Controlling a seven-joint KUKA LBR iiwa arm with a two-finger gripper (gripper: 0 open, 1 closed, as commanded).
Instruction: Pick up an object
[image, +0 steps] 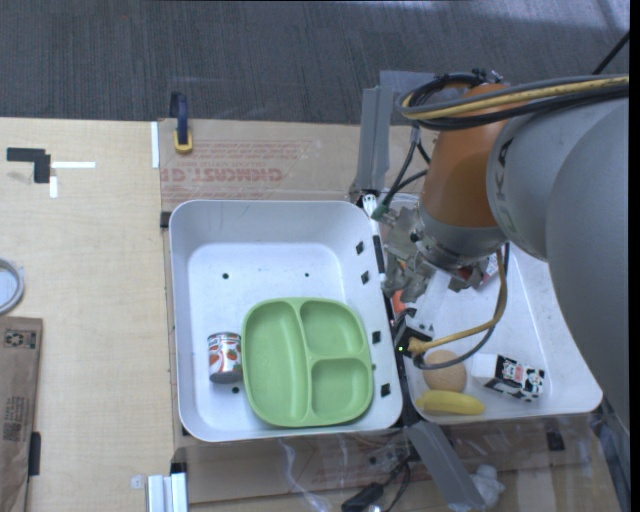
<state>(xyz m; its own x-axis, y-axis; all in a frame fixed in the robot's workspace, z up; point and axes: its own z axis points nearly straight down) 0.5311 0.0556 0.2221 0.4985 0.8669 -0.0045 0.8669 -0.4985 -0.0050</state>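
A divided plate (305, 361) is lying in the left bin (190, 250), toward its near edge, with a small can (224, 357) sitting just beside it on the left. In the right bin (570, 350), a banana (450, 403) is lying nearest, an egg-shaped thing (445, 375) is resting just behind it, and a small carton (517, 377) is sitting to their right.

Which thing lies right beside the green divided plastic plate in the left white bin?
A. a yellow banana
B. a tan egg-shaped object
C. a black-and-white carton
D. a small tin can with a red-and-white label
D: the small tin can with a red-and-white label lies against the left edge of the green divided plastic plate.
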